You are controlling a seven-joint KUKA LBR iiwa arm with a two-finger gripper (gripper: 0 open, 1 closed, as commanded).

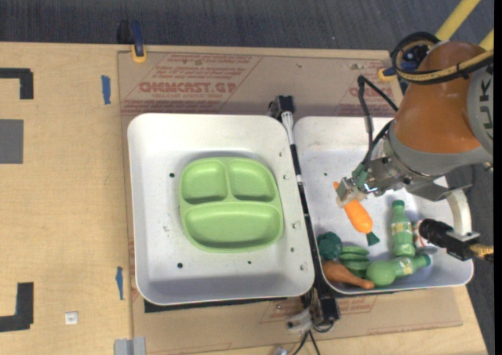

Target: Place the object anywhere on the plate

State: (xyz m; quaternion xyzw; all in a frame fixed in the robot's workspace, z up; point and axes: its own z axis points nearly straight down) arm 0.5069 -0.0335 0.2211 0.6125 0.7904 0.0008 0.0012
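1. green and divided into three compartments, the plate lies in the middle of the left white bin, with nothing resting on it.
2. the right white bin sits just beside the left one, and all the toy foods lie in its near half.
3. the gripper reaches down into the right bin from the grey arm with its orange band; whether it is open or closed cannot be told, since it is small and partly blurred.
4. an orange carrot lies tilted directly below the gripper's tip, its upper end touching or very close to it; it cannot be told whether the carrot is gripped.
5. a green bottle stands to the right of the carrot, near the bin's right wall.
6. a dark green broccoli piece lies at the bin's near left, beside a brown-orange item along the front wall.
7. a light green pear-shaped item lies near the front wall, below the bottle.
8. a tan cardboard sheet lies under both bins on the bench.
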